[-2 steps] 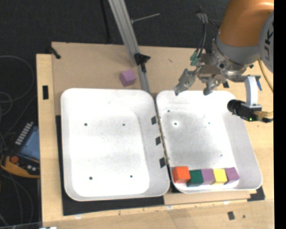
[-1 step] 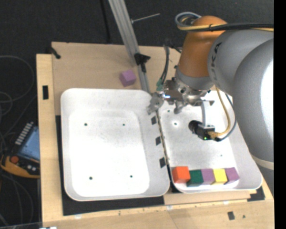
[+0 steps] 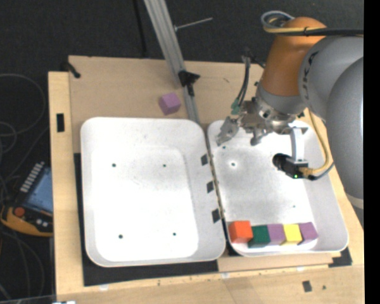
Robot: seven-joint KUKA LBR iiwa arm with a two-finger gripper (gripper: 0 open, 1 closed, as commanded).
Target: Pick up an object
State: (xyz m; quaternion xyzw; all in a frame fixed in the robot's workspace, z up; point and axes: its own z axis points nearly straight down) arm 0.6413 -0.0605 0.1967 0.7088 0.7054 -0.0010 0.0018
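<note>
The gripper [image 3: 240, 133] hovers over the far end of the right bin [image 3: 259, 189], fingers spread apart and holding nothing. Its likely targets, an orange cube [image 3: 241, 231], green cube [image 3: 260, 235], two purple cubes [image 3: 276, 234] and a yellow cube [image 3: 293, 234], sit in a row against that bin's near wall, which may crowd a grasp. Another purple cube [image 3: 170, 103] lies on the bench [image 3: 114, 94], beyond the left bin [image 3: 145, 189].

You are looking at an evenly lit scene from overhead, bright enough that the two white bins [image 3: 145, 189] come close to washing out, with only faint speckle showing on their floors. Shadows are soft and short, a thin dark line under the bin rims, while the floor [image 3: 63, 18] around the tabletop [image 3: 114, 84] stays dim. The picture is slightly soft and grainy, and the blocks [image 3: 273, 233] blur at their edges.
</note>
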